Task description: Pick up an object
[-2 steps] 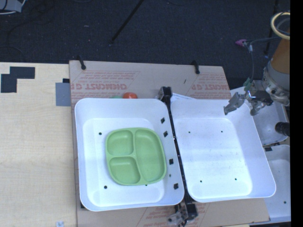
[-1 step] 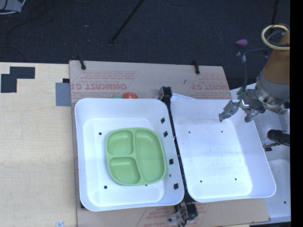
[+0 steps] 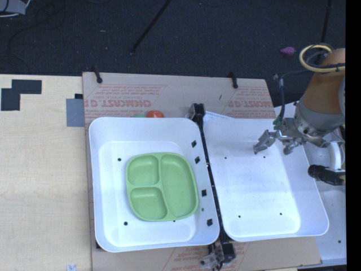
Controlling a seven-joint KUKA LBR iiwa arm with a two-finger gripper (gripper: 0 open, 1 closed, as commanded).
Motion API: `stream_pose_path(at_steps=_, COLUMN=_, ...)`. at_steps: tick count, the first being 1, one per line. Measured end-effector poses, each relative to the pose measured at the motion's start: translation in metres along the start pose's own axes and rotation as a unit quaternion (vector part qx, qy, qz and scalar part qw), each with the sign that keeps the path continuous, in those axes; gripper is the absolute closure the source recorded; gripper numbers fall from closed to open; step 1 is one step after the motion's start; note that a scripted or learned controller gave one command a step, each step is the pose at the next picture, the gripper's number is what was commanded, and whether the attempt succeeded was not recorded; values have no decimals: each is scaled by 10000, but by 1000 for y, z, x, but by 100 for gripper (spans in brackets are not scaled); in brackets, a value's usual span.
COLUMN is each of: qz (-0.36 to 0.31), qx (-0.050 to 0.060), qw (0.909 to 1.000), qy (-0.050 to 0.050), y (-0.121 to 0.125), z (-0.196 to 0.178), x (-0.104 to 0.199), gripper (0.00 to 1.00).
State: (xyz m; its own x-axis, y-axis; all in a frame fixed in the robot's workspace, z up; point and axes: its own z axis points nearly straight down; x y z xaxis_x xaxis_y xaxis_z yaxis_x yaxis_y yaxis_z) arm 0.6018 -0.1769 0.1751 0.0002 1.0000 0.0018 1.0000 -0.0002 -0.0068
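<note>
The green plate (image 3: pixel 162 186) lies flat in the left bin (image 3: pixel 107 134), nearest and easy to reach. My pincer (image 3: pixel 276 141) hovers wide over the right bin (image 3: pixel 316 224), holding nothing.

A red object (image 3: pixel 154 114) sits half hidden behind the left bin (image 3: pixel 104 151).

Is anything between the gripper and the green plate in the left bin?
Only the black divider where the two bins meet. The gripper hovers over the right bin, and the green plate lies flat in the left bin with nothing on top of it.
</note>
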Motion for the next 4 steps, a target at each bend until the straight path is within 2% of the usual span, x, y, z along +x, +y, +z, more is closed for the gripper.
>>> stream_pose_path(at_steps=1, qz=3, qx=0, qw=10000, qy=0, y=-6, z=45, x=1, gripper=0)
stream_pose_path(at_steps=2, qz=8, qx=-16, qw=10000, qy=-3, y=-5, z=32, x=0, gripper=100)
stream_pose_path(at_steps=3, qz=24, qx=-39, qw=10000, qy=-12, y=-8, z=-12, x=-5, gripper=100)
stream_pose_path(at_steps=4, qz=15, qx=-36, qw=10000, qy=-10, y=-8, z=-30, x=-6, gripper=100)
